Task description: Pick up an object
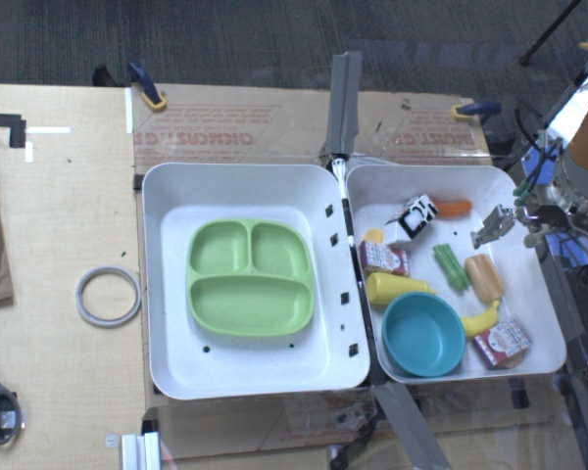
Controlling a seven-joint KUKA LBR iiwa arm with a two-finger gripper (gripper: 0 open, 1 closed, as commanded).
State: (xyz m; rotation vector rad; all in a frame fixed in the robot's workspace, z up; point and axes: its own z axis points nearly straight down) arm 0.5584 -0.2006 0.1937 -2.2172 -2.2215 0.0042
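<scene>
From the camera view, the gripper (494, 225) hovers over the right bin (539, 292) near its far right corner, and whether its jaws are wide or narrow I cannot tell. Nothing seems held. Just near of it lies a tan bread roll (484, 277) (beside a green pod (450, 267)). The reach looks in hand; next comes a straight descent onto one object

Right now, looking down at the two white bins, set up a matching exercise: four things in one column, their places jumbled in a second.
1. green divided plate
2. blue round bowl
3. orange carrot
4. roll of clear tape

A. right bin, far side
B. bench, left of the bins
C. left bin
D. right bin, near edge

Pairs: 1-C, 2-D, 3-A, 4-B
</scene>
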